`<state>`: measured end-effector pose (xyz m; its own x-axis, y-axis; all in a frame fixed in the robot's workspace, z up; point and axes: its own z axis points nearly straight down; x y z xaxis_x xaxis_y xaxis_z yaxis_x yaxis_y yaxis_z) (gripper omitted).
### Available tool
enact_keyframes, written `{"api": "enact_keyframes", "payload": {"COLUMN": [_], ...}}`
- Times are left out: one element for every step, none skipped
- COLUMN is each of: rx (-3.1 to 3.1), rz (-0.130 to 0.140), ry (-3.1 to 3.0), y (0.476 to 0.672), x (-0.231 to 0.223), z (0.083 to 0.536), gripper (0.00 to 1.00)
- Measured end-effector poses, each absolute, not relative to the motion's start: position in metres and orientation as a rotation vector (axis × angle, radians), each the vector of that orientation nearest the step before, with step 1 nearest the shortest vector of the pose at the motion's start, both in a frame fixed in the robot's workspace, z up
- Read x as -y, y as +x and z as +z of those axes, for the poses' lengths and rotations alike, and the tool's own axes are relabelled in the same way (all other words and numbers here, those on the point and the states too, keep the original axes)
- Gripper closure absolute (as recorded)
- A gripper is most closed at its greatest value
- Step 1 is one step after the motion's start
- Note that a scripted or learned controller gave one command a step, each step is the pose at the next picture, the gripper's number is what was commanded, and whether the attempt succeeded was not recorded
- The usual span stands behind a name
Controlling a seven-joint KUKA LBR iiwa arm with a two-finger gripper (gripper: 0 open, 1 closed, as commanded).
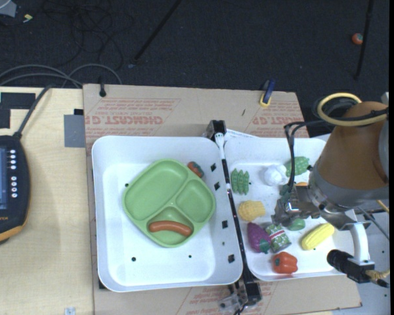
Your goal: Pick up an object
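Honestly, the gripper (290, 209) hung low in the right bin (262, 271), above the purple eggplant (255, 235) and yellow corn (251, 210). Couldn't tell its finger state. Toys were so crowded it could've nudged neighbours and missed.

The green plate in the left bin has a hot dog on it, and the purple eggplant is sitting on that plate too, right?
Not quite. The hot dog does lie on the green plate in the left bin, but the purple eggplant is not on that plate. The camera view shows it in the right bin, among the other toy foods, close to the gripper.
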<state>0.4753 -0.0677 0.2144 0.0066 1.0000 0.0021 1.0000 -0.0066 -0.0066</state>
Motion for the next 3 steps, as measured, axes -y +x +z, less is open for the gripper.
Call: {"api": "enact_keyframes", "payload": {"rx": [2.206, 2.2, 2.195], "rz": [0.006, 0.008, 0.009], "ry": [-2.225, -2.228, -2.23], "y": [0.476, 0.476, 0.476], "x": [0.068, 0.069, 0.069], "z": [0.224, 0.233, 0.243], "gripper": [1.0, 1.0, 1.0]}}
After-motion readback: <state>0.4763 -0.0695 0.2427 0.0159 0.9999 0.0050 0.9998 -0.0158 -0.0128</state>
